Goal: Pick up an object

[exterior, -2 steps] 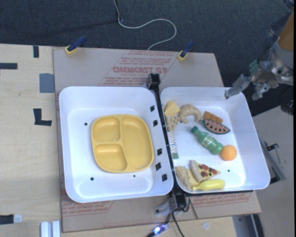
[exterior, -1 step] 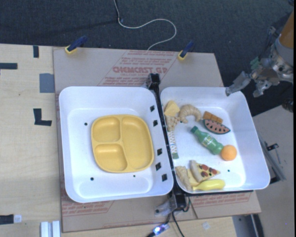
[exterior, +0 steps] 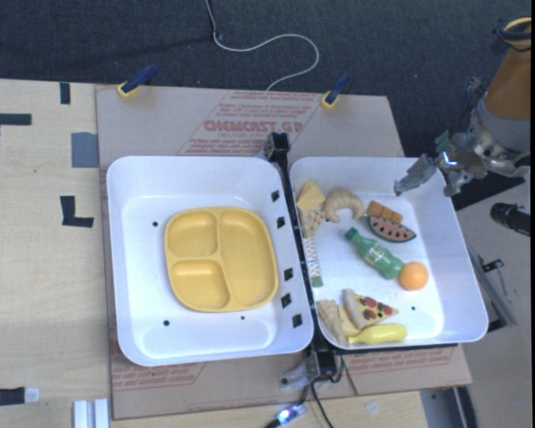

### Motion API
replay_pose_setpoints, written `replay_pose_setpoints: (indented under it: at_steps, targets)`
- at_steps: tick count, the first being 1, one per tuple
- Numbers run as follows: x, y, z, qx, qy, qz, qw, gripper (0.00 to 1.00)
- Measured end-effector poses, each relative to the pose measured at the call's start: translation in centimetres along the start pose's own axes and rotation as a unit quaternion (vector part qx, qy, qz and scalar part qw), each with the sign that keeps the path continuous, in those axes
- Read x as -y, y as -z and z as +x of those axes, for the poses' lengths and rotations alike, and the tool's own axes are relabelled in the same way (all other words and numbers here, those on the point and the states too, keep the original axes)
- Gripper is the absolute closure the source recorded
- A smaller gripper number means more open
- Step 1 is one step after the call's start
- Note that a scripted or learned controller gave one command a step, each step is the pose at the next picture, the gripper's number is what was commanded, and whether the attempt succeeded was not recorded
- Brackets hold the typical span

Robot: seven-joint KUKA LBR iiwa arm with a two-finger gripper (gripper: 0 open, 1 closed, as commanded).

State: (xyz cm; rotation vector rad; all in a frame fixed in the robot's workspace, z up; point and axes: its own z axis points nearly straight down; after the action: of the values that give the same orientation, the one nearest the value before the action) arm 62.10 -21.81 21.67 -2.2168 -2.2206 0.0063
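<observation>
The right bin (exterior: 455, 239) holds several toy foods: a cheese wedge (exterior: 308, 196), a croissant (exterior: 343, 203), a watermelon slice (exterior: 391, 231), a green bottle (exterior: 373, 252), an orange (exterior: 414, 276), a pizza slice (exterior: 368, 308) and a banana (exterior: 378, 334). My gripper (exterior: 428, 182) hangs over that bin's far right corner, above and to the right of the watermelon slice. Its fingers are spread, one finger (exterior: 410, 177) pointing left, and nothing is between them.
The left bin (exterior: 134, 203) holds a yellow divided plate (exterior: 221, 259). A black divider (exterior: 290, 230) runs between the two bins. Both bins rest on a cardboard sheet (exterior: 241, 123). A white cable (exterior: 267, 43) loops on the dark floor behind.
</observation>
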Motion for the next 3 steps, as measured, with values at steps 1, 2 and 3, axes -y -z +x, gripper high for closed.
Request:
replay_pose_setpoints:
  at_steps: [1,2,3]
  targets:
    - [-0.5,-6.3,0.1,0.000,0.001,0.001,1.0000,0.00]
    - [0.1,-12.7,0.3,0.000,0.001,0.000,1.0000,0.00]
    - [0.1,-13.2,0.4,0.001,0.001,-0.002,1.0000,0.00]
